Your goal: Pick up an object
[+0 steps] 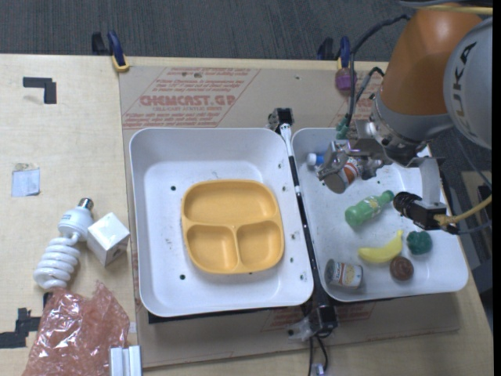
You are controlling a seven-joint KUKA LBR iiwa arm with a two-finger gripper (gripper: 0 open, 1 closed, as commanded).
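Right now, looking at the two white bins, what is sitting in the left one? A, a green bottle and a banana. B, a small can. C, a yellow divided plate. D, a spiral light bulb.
C: the yellow divided plate lies flat in the middle of the left bin, while the green bottle, banana and small can sit in the right bin, and the spiral light bulb lies on the bench outside both.

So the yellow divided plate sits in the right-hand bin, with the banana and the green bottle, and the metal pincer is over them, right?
Not quite. The camera view shows the yellow divided plate alone in the left bin. The banana and green bottle do lie in the right bin, with the pincer over that bin.
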